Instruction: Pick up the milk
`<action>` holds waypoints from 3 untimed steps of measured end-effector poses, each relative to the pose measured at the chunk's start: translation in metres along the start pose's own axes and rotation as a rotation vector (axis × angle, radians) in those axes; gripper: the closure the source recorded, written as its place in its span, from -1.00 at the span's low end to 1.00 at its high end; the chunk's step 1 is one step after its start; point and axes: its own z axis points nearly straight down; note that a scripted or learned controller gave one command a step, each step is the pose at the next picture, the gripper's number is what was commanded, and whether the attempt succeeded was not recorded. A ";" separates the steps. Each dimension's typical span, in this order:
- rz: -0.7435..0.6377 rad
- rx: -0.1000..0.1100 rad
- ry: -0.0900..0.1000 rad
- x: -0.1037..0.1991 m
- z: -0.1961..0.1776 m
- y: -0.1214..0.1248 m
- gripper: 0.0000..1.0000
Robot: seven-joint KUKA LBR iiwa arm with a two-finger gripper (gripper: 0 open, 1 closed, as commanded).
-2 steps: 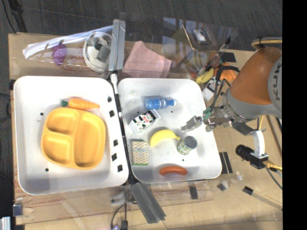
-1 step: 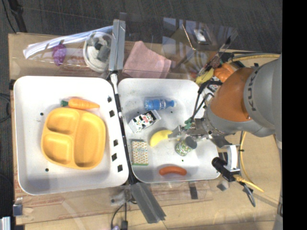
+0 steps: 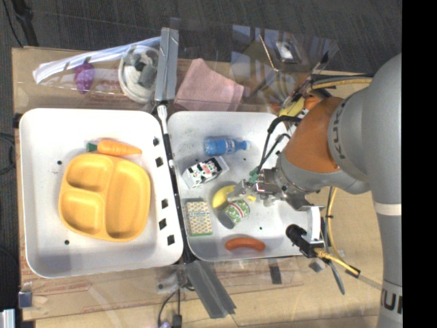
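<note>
The milk [image 3: 204,172], a cow-patterned carton, lies in the right bin [image 3: 179,132]; no writing readable. Jaws [image 3: 254,183] sit nearby, state unclear.

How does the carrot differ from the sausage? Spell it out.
The carrot is orange with a green stub at one end; the sausage is plain red-orange. The carrot lies in the left bin, touching the yellow divided plate; the sausage lies in the right bin, near its front wall, touching nothing. The carrot tapers; the sausage has rounded ends. Both are long and lie flat.
</note>
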 end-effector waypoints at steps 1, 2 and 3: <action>-0.016 -0.017 -0.013 0.057 0.013 -0.043 -1.00; -0.130 -0.001 -0.001 0.085 0.017 0.002 -1.00; -0.133 0.005 0.001 0.085 0.009 0.001 1.00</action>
